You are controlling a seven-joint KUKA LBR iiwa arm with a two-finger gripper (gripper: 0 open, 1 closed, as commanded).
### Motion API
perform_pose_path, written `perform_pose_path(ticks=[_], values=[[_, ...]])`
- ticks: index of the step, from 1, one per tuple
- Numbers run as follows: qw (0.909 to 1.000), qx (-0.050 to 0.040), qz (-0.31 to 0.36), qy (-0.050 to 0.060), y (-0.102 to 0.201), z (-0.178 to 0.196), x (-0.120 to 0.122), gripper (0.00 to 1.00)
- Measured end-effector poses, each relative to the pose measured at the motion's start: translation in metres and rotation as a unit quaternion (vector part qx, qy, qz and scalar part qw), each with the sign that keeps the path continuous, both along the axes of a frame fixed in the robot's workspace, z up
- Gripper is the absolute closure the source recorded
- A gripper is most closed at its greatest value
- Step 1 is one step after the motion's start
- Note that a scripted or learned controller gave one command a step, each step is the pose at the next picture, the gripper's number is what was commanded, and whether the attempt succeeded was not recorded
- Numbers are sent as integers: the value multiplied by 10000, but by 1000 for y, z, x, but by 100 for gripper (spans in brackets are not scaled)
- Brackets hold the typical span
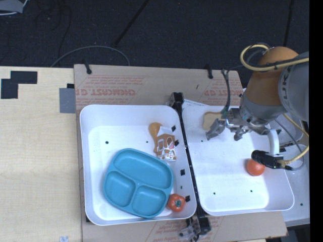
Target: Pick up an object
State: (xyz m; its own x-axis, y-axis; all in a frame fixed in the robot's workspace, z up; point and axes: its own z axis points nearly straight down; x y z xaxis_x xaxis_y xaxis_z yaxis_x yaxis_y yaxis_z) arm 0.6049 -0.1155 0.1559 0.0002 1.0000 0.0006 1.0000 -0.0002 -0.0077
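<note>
Over the right bin [282, 200] your arm [270, 92] reaches in low from the right, wrist bent leftward. Its gripper [216, 130] hangs spread, grasping nothing, beside a tan piece [210, 118]; the tomato [255, 167] lies apart.

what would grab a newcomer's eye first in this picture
The big blue three-compartment plastic tray lying in the left white bin stands out first, with a small red tomato-like ball at its lower right corner. Next comes the grey arm's gripper over the right white bin, where an orange-red ball lies near the right wall.

lab | robot arm [275, 87] | white bins [91, 135] | loose cables [91, 49]
</note>
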Motion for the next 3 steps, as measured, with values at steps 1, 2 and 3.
perform_pose_path(ticks=[1,2,3], values=[[10000,6,17,5,6,-56,7,0],[10000,2,1,-10,7,-69,7,0],[10000,1,-12,-12,6,-58,7,100]])
